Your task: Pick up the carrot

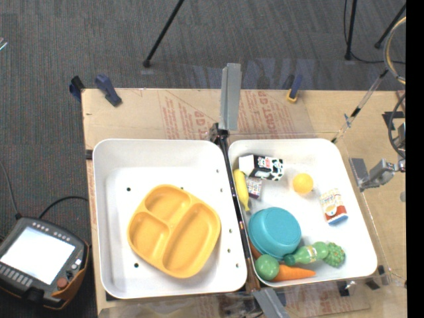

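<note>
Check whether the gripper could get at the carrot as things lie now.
Probably yes, but tight. The carrot lies uncovered from above at the right bin's near wall, yet a green ball, green vegetable and blue bowl crowd it closely.

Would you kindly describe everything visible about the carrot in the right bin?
The carrot is a small orange toy, plastic by its look, tapering to a point toward the view's right. It lies flat near the front edge of the right bin. Its thick end sits against a green ball-like item, and the green leafy toy lies just behind it, close or touching. The teal bowl stands behind it.
</note>
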{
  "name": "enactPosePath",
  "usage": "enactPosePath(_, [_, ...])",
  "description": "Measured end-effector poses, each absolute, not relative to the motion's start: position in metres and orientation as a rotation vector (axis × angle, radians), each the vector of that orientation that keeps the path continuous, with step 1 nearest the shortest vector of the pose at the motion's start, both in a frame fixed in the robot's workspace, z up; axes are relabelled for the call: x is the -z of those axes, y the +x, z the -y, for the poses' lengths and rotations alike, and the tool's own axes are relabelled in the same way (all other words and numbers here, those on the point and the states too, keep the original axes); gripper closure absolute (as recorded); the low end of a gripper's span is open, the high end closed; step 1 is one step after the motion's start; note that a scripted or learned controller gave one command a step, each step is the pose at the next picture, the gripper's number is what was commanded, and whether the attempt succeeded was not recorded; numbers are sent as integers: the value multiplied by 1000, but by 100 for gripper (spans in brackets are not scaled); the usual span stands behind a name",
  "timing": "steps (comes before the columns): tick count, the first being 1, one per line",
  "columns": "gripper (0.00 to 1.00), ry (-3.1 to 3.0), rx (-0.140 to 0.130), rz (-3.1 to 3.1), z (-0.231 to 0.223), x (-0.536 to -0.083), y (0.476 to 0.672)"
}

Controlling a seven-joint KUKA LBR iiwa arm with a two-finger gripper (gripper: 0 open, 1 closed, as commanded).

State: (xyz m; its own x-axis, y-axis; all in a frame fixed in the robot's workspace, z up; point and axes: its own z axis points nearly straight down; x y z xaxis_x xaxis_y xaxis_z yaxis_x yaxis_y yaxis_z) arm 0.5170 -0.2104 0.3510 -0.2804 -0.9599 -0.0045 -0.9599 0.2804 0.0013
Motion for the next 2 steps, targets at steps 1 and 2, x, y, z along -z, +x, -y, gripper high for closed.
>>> enactPosePath(1, [0, -1837, -27, -2555, 209, -224, 541])
enactPosePath(2, [0, -1756, -10, -2603, 170, -86, 584])
